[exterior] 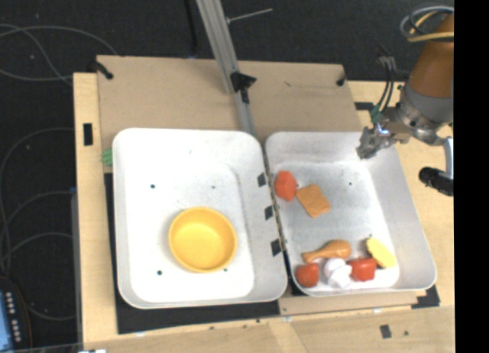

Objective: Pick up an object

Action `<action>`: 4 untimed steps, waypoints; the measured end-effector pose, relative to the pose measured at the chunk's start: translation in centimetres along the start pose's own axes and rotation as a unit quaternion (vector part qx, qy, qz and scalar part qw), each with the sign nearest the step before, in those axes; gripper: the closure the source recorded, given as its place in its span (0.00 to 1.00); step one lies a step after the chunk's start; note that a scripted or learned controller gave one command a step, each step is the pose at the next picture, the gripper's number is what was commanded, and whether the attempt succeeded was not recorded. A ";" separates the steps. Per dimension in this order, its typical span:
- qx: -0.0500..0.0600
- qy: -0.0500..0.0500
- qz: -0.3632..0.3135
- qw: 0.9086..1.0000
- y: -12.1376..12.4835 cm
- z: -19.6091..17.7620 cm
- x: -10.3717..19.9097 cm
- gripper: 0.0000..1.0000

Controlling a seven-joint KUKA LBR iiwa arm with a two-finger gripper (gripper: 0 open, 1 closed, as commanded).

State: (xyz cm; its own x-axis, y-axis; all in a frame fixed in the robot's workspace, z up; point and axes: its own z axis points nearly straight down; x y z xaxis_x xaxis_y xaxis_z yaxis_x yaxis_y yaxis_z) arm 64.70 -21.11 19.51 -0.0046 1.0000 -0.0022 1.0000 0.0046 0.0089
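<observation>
My gripper (pixel 369 145) hangs over the far right corner of the right bin (pixel 344 157), with nothing between its fingers that I can make out. In that bin lie a small red-orange ball (pixel 285 185) and a tan block (pixel 313 200) near the left wall. Along the near edge sit a brown drumstick-shaped piece (pixel 328 251), a yellow piece (pixel 380 252), a red tomato-like piece (pixel 308 273), a white piece (pixel 336 273) and a red piece (pixel 364 269). A yellow bowl (pixel 202 238) stands in the left bin (pixel 153 160).
A grey metal pole (pixel 221 46) slants up from the far gap between the bins. The bins rest on a tan bench (pixel 168 92). Cables trail over the dark floor at left.
</observation>
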 end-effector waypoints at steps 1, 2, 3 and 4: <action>0.001 0.000 -0.001 1.000 -0.6 -4.9 0.1 1.00; 0.002 0.001 -0.001 1.000 -0.5 -7.9 0.0 1.00; 0.004 0.001 -0.001 1.000 -0.7 -8.6 5.7 1.00; 0.005 0.001 -0.001 1.000 -1.6 -7.4 11.0 1.00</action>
State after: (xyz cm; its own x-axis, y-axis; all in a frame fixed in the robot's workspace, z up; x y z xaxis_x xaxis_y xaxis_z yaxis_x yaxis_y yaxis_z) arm 62.98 -10.11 26.84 -0.0065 1.0000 0.0001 1.0000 0.0065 -0.0003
